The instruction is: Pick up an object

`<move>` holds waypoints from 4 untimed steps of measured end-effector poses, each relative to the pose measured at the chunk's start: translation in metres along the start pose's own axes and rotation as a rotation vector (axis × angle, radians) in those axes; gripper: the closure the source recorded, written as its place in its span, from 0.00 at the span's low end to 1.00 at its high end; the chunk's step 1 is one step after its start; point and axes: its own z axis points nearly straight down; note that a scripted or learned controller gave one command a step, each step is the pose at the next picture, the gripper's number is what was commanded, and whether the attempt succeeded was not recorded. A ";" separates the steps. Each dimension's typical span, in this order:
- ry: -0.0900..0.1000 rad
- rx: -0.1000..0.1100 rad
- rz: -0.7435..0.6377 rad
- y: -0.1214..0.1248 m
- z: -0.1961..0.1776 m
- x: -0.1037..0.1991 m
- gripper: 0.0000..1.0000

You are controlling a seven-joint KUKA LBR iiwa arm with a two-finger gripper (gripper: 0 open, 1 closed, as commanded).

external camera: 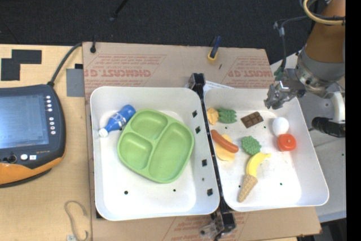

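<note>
Far left on the bench sits a pendant [25, 130] with a grey screen and an orange underside, its cable running up toward the cardboard [169, 68] beneath the bins.

The left bin [107, 200] holds a blue bottle [117, 120] lying tilted near its upper left corner, white cap pointing down-left. Just beside it, touching or nearly so, is a green plate [156, 145] with three compartments, taking up the middle of that bin.

A black clip [197, 83] sits at the top of the seam where the two bins meet, and a blue and yellow clamp [214, 49] stands at the cardboard's far edge.

The right bin [304, 189] carries the small items. Next to the seam is a yellow piece [211, 116] touching a green broccoli [227, 115]. Below them lies a hot dog [224, 144]. A brown chocolate [251, 119] lies alone near the top centre. A second green piece [251, 144] sits mid-bin, with a banana [256, 163] just below it and a cone [246, 187] under that, tip pointing down-left. Further right, a white egg [280, 125] rests just above a tomato [286, 143], the two nearly touching.

My claw [274, 97] hangs over the upper right corner of the right bin, above and apart from the egg, with nothing between its tips. Whether it is apart or together I cannot tell from here.
</note>
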 end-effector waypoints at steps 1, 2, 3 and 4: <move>0.003 0.007 -0.004 -0.009 0.011 0.049 1.00; 0.004 0.007 -0.005 -0.020 0.015 0.111 1.00; 0.004 0.006 -0.005 -0.031 0.001 0.160 1.00; 0.002 0.008 -0.004 -0.041 0.012 0.213 1.00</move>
